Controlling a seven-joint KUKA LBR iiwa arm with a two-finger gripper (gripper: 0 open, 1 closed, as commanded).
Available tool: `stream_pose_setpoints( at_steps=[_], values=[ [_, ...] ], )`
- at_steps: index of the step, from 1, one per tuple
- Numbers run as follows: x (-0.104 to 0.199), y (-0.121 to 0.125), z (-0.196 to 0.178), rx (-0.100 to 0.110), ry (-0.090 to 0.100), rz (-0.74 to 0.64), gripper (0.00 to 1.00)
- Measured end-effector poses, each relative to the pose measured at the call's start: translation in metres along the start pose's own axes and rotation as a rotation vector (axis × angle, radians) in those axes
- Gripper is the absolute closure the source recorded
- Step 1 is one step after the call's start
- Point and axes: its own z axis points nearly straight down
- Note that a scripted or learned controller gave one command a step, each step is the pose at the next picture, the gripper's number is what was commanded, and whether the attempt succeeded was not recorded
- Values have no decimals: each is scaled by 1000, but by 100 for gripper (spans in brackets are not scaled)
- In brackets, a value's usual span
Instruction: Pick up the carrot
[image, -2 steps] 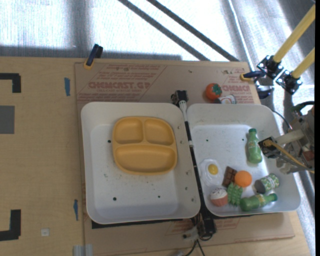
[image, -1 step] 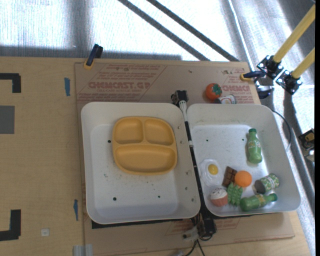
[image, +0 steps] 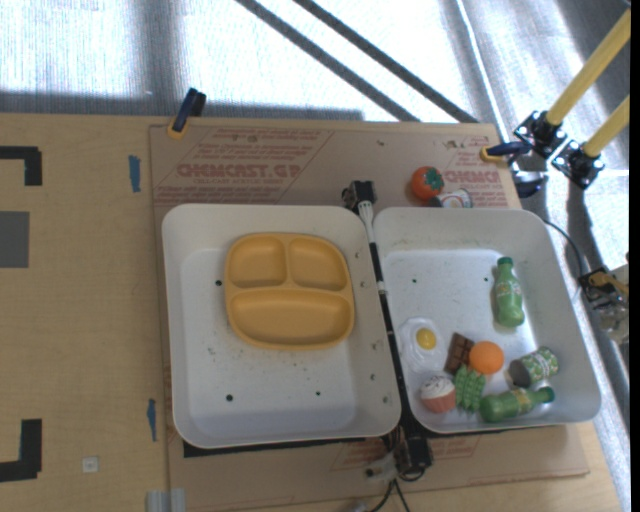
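Right, the carrot (image: 485, 358) sits in the right bin (image: 440, 262), down toward that bin's five o'clock corner, orange body with what looks like its green top (image: 467, 385) trailing off at seven o'clock. It's crowded in there (tight quarters indeed): a brown chocolate piece (image: 458, 350) touching at nine o'clock, a dark lump (image: 520, 374) and a small can (image: 541, 364) at three, a green bottle lying flat (image: 517, 403) at five, a cupcake (image: 437, 395) at seven. Further out, a fried egg (image: 424, 338) at ten. As for the gripper, apart or together, I cannot tell. My read: the approach hasn't started. Next move calls for a descent straight over the orange body, threading between the neighbours.
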Motion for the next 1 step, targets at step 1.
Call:
stream_pose_setpoints(
  at_steps=[1],
  values=[
    [10, -45, 28, 0, 0, -4, 100]
  ],
)
